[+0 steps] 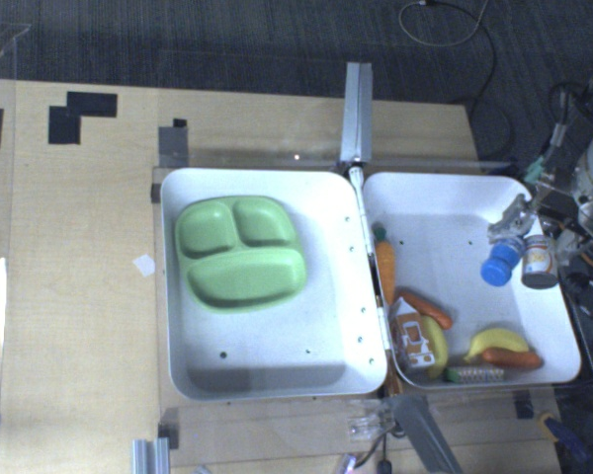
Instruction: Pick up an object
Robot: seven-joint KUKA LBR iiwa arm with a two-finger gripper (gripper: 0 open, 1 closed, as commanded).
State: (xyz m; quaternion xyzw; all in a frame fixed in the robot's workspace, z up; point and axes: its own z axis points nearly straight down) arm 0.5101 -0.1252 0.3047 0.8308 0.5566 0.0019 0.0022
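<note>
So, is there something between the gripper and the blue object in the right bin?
Nothing visible stands between them. The gripper is at the right bin's right side, directly above and beside the blue object, which lies apart from the carrot, the bananas and the other items along the bin's near and left edges.

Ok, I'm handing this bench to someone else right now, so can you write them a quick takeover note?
Gripper: over the right bin's far right side, at a blue object; open or shut cannot be told, and no grasp is confirmed.
Things: the blue object lies beside a small cylindrical can. At the right bin's near end sit a carrot, a banana, some orange pieces and a small carton. The left bin holds a green divided plate.
Done: the arm is at the objects.
Left: confirm a grasp and lift one object.
</note>
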